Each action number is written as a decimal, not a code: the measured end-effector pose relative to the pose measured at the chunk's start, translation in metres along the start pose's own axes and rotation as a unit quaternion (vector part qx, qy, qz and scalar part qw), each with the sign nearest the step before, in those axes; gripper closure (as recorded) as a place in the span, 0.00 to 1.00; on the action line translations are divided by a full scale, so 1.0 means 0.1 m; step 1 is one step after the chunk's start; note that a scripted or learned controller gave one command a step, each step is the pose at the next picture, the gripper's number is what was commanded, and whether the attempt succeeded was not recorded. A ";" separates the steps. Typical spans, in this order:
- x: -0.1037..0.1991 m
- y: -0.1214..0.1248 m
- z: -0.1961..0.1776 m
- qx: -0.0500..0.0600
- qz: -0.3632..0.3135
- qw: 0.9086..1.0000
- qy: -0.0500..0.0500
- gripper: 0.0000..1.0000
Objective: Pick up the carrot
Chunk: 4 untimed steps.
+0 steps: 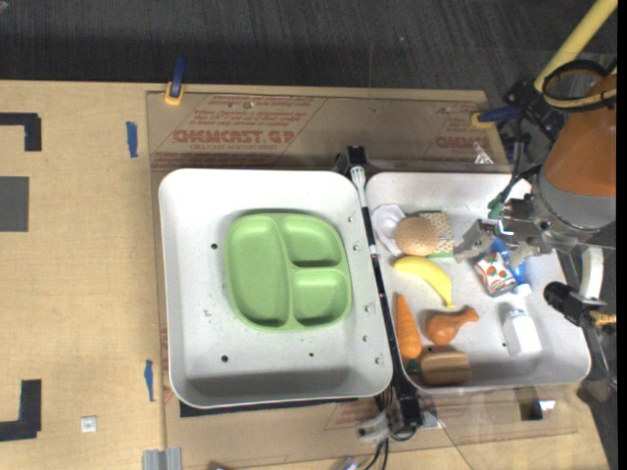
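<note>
Jaws first: my gripper (482, 240) hangs over the right bin's far side, beside the bread roll, and I cannot tell from this slanted view how wide it stands; nothing sits in it that I can see.

I find the carrot (408, 327) lying lengthwise against the left wall of the right bin (573, 355), thick end toward the near side, well apart from the gripper. I judge it a light, stiff plastic toy, smooth and tapered, so it could slip out lengthwise; I would take it across its middle, though the wall crowds one side.

Just beside it lie a banana (428, 275), a chicken drumstick (451, 323) and a brown block (446, 366) at its near end. Farther right are a small red-and-white carton (497, 276) and a white bottle (520, 328); I cannot read their print.

The left bin (186, 292) holds a green divided tray (289, 269). Red lettering on the cardboard (245, 120) behind is too blurred to read.
</note>
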<state>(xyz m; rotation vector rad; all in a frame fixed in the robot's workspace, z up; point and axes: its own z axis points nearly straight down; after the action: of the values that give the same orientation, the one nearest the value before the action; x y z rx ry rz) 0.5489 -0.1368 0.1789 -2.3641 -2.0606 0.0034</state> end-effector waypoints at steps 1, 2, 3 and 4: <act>0.11 -0.73 0.62 0.001 0.075 0.997 0.000 0.00; 0.27 -0.73 0.90 -0.002 0.159 0.987 0.001 0.00; 0.23 -0.71 0.79 -0.008 0.160 0.987 -0.004 1.00; 0.23 -0.71 0.80 -0.007 0.161 0.987 -0.004 0.00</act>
<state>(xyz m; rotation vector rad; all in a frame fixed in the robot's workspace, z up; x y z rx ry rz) 0.4811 -0.1041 0.0997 -2.6773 -1.6625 -0.0003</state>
